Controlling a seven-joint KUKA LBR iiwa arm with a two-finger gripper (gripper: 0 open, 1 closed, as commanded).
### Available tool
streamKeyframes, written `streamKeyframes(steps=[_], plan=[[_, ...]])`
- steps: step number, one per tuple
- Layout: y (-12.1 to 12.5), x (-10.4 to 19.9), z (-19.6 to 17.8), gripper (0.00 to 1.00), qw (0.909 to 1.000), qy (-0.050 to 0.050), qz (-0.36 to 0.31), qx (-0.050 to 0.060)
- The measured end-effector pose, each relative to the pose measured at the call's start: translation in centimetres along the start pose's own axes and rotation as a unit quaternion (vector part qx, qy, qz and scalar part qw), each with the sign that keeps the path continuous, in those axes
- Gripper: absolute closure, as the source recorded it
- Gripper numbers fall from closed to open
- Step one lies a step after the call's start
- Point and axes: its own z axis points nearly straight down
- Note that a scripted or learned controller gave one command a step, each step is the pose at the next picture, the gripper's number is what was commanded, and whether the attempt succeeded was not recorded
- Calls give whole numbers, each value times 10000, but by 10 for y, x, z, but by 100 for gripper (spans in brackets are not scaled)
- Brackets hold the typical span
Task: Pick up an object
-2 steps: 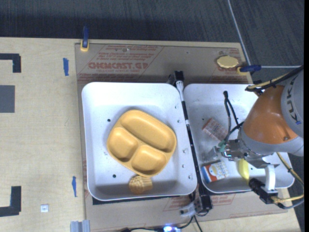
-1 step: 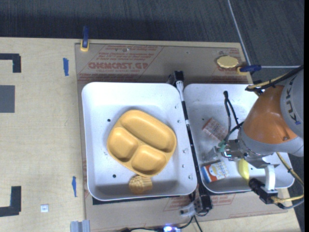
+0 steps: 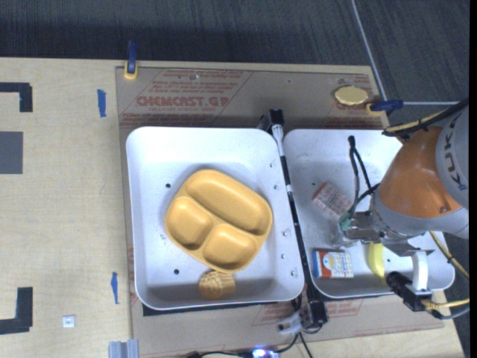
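The grey arm with its orange band (image 3: 417,181) reaches over the right white bin (image 3: 313,151), and its fingers, somewhere below the wrist near (image 3: 365,233), are hidden from above, so I cannot tell whether they are open or closed.

Just beside them, toward the bin's near edge, a small yellow banana-shaped object (image 3: 375,258) lies with its long axis running roughly near-to-far. Left of it sits a small flat carton with a red and blue label (image 3: 332,263), its long side along the near wall. Farther back lies a small pale packet with red print (image 3: 328,197), tilted diagonally. Bare bin floor lies at the far left corner.

In the left white bin (image 3: 149,200) rests a yellow three-compartment plastic tray (image 3: 218,218), with a tan woven ball (image 3: 217,283) touching its near rim.
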Motion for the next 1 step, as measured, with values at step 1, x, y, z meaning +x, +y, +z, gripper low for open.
streamKeyframes(steps=[1], plan=[[0, 0, 0, 0, 10000, 0, -1, 2]])
